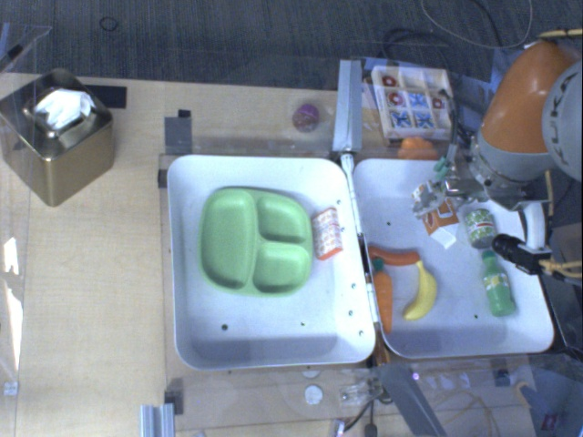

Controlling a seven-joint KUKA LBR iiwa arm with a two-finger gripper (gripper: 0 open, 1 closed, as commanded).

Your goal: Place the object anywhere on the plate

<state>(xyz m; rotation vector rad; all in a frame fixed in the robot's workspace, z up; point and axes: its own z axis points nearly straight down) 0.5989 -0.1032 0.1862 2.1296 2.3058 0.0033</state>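
My end effector (439,189) sits low over the right bin (528,335), above a small orange-and-white packet (444,221); can't tell its opening. Green three-compartment plate (255,240) in left bin (191,326), a red-white snack packet (327,233) touching its right edge. Banana (421,291), carrot (383,297), green bottle (497,284) also in right bin.

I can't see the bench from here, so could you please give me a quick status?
Gripper over right bin, fingers unclear. Green plate in left bin, bare; small packet beside it. Banana, carrot, green bottle unplaced.
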